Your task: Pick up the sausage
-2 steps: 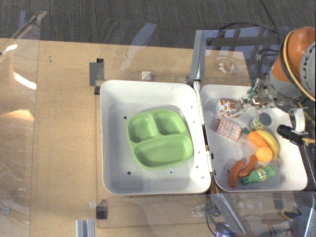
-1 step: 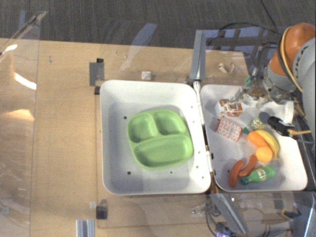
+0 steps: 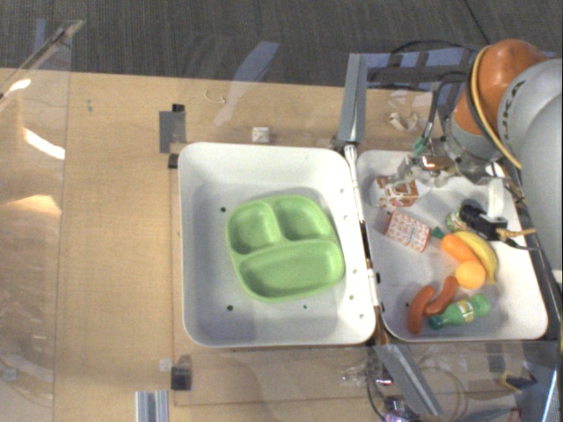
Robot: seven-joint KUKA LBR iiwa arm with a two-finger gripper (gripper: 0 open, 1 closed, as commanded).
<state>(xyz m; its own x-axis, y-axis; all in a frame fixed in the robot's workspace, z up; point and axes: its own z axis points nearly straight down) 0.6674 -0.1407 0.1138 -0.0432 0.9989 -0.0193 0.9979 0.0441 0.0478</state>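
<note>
Your pincer [image 3: 428, 158] hangs over the right bin's [image 3: 528, 328] back edge; I cannot tell how wide it is. Bring it down to the sausage [image 3: 431, 299] in the front corner, beside the little green bottle [image 3: 459, 313]. The left bin [image 3: 198, 236] holds a green tray [image 3: 284, 248].

Pincer [image 3: 428, 163] at the right bin's [image 3: 528, 328] far edge, sausage [image 3: 431, 299] well off at the near edge, green bottle [image 3: 459, 312] touching its right side, orange [image 3: 470, 275] just beyond, open white floor on its left, cartons [image 3: 405, 229] lying between
</note>
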